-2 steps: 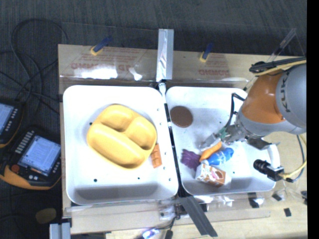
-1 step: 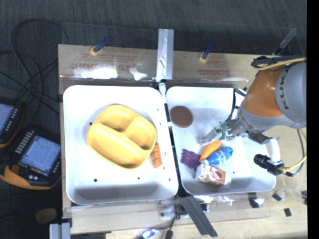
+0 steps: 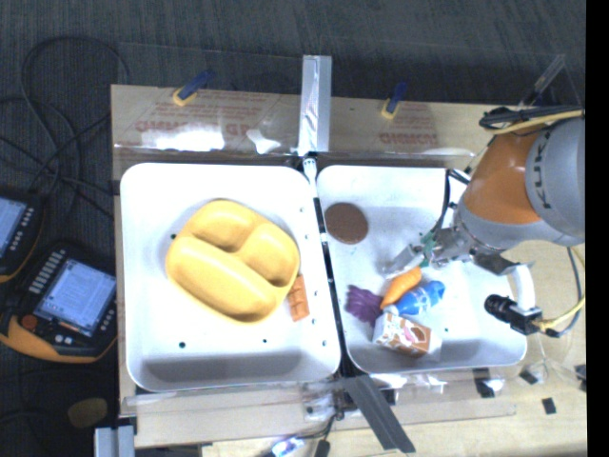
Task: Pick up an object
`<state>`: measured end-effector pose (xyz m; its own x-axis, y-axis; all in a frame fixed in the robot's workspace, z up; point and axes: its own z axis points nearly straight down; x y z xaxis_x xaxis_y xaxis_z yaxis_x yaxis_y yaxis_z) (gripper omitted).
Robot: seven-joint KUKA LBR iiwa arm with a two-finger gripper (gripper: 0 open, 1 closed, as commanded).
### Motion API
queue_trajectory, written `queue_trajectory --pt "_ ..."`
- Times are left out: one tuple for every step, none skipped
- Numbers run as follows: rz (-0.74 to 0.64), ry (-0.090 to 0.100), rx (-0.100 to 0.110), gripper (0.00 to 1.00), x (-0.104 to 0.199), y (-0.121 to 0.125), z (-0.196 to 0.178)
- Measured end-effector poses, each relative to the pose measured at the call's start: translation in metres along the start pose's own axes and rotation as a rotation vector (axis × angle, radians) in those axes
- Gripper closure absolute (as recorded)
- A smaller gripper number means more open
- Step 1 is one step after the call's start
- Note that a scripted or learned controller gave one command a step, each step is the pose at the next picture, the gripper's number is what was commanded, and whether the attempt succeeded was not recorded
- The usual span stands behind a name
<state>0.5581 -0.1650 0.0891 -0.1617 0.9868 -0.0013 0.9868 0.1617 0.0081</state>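
In the right bin (image 3: 381,198) my gripper (image 3: 420,253) hangs low, just above and touching distance from the upper end of an orange carrot-shaped toy (image 3: 402,286). Beside the carrot lie a blue bottle (image 3: 421,300), a purple toy (image 3: 362,302) and a small white-and-pink carton (image 3: 405,335). A brown disc (image 3: 346,223) sits apart at the bin's back left. Nothing visibly hangs from the gripper.
The left bin (image 3: 152,350) holds a big yellow bun-shaped object (image 3: 232,259) and a small orange waffle piece (image 3: 299,298) against the dividing wall. The grey and orange arm (image 3: 514,193) covers the right bin's right side. Handheld devices (image 3: 67,298) lie off the bench at left.
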Motion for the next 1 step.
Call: queue_trajectory --pt "-0.001 -0.003 -0.007 1.0 -0.0005 0.0022 -0.0117"
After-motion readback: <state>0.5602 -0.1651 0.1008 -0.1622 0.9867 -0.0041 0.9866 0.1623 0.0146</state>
